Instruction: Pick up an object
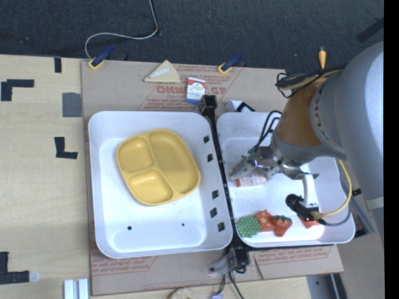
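In the right bin point(243, 139) my gripper point(249, 167) hangs low over the bin's middle left, reaching in from the right. Right under its tips lies a pale packet with red print point(250, 180); I cannot see whether the packet is between the fingers. At the bin's front lie a green round thing point(248, 225) and a red-orange toy point(273, 222) side by side. The left bin point(103, 185) holds a yellow three-part plate point(158, 166).
Behind the bins, on the cardboard, lie a small red and white box point(196, 90) and a pale wedge point(164, 73). A black divider point(216, 167) runs between the bins. Blue clamps point(100, 56) hold the cardboard's back edge.
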Robot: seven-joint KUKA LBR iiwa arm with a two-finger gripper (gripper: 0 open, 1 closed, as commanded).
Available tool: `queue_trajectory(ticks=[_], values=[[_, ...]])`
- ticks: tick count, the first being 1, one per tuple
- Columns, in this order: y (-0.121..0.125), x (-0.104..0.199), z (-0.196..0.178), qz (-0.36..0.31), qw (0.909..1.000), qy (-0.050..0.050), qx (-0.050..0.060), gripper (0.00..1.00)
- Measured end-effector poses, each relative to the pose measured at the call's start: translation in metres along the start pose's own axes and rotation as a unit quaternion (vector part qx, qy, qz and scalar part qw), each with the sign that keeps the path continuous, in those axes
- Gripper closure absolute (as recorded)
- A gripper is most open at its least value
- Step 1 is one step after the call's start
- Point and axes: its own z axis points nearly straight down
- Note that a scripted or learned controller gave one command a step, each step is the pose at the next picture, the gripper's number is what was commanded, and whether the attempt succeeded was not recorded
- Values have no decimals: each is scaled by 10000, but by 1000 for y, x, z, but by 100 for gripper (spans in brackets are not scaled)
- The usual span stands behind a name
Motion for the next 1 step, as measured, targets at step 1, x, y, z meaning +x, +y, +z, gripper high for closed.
queue_trajectory(ticks=[1], values=[[0,0,-9,-4,10000,5,11,100]])
